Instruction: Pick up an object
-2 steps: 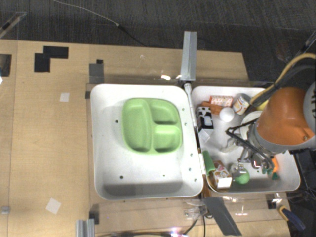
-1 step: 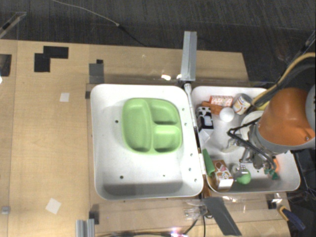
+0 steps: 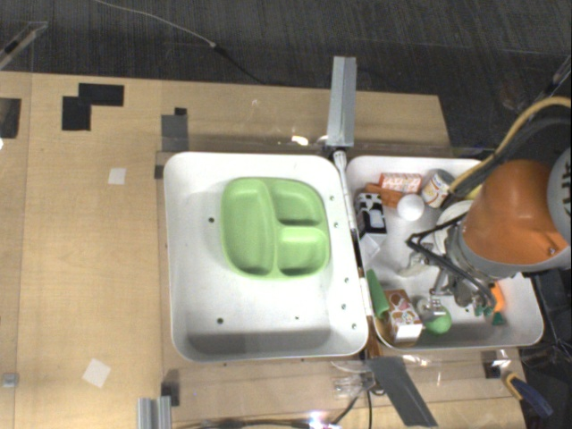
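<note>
Two white bins sit side by side on the bench [image 3: 80, 257]. At the middle of the left bin [image 3: 192, 329] lies a green divided plate [image 3: 273, 226]. The right bin [image 3: 527, 324] holds the small objects. Along its far edge lie an orange-red packet [image 3: 399, 184] with white print too small to read, a small can [image 3: 437, 187] and a white ball [image 3: 410, 207]. A black-and-white box [image 3: 371, 213] sits near the far left corner (its markings are also not readable). By the near left corner lie a green stick [image 3: 376, 295], a small carton [image 3: 403, 315] with a red and white label, and a green ball [image 3: 438, 323]. The arm [image 3: 509, 217] reaches over the right side of this bin, and the tool [image 3: 440, 300] is low near the near edge, just beside the green ball and the carton. Whether the tool is open or closed, I cannot tell, and nothing visibly sits in it.
</note>
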`<control>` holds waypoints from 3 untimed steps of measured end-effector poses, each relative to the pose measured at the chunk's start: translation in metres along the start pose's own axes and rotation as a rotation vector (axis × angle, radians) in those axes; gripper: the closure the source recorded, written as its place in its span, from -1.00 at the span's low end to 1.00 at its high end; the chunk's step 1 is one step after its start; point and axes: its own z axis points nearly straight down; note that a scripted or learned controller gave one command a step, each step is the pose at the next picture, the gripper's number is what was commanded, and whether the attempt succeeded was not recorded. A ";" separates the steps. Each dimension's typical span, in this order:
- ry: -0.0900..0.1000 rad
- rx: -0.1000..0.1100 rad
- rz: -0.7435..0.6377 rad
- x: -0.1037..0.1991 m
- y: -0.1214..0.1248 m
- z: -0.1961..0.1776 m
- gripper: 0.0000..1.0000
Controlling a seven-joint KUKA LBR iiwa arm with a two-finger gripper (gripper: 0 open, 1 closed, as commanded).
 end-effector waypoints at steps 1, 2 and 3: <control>0.000 0.001 0.010 0.000 0.004 0.000 -1.00; 0.001 0.002 0.119 0.001 0.021 0.000 -1.00; 0.003 -0.001 0.227 0.002 0.023 0.000 -1.00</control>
